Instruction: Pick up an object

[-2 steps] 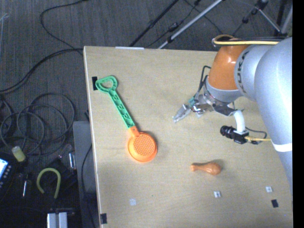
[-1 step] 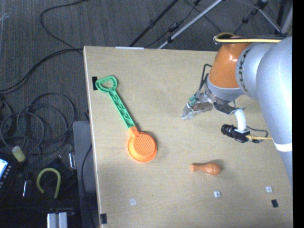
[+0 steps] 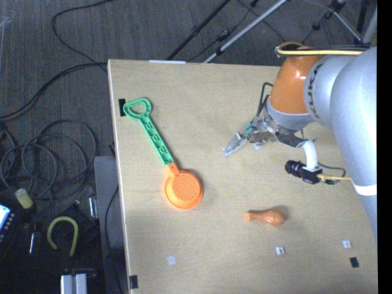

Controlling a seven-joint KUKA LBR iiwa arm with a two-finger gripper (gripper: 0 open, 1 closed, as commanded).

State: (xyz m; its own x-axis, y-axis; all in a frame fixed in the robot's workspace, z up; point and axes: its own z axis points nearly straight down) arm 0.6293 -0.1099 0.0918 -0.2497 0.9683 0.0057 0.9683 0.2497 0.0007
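A toy skimmer lies on the pale wooden bench top (image 3: 202,90), with a green handle (image 3: 155,138) and a round orange mesh head (image 3: 183,189). It runs diagonally from upper left to lower right. A small orange drumstick-shaped object (image 3: 267,216) lies nearer the front, right of the skimmer's head. My gripper (image 3: 236,144) hangs over bare bench at the centre right, pointing down and left. It is above the drumstick shape and well to the right of the skimmer, touching neither. Nothing shows in the gripper.
The arm's orange band (image 3: 293,90) and grey body (image 3: 349,115) take up the right side. A black plug on a cable (image 3: 303,169) hangs under the wrist. Small markers (image 3: 280,250) dot the front of the bench. Cables (image 3: 49,158) and tripod legs (image 3: 269,11) lie on the floor beyond the edges.
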